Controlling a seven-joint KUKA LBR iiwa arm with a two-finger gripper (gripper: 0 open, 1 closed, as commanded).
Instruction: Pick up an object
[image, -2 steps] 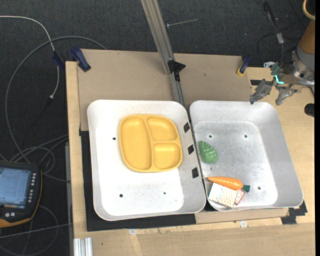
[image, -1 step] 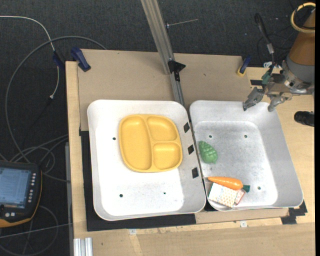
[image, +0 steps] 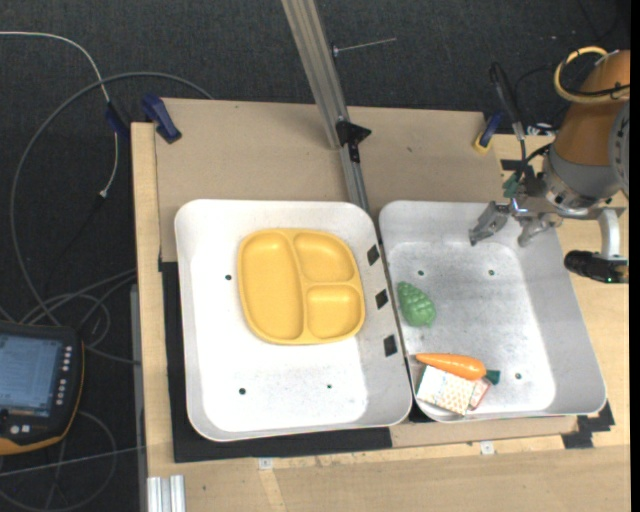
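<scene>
Robotics lab: teach pendant (image: 35, 385), loose cables (image: 60, 150), clamped bench (image: 250, 150).

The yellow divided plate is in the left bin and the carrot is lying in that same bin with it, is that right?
Not quite. In the camera view the yellow divided plate is in the left bin, but the carrot lies in the right bin, near its front edge.

Green object (image: 416, 304): I'm seeing a small, bumpy leafy piece lying at the right bin's (image: 560, 330) left wall.
Carrot (image: 452, 365): orange, lying flat near the front edge, resting against the packet.
Packet (image: 450, 392): pale, patterned, lying tilted at the front rim.
</scene>
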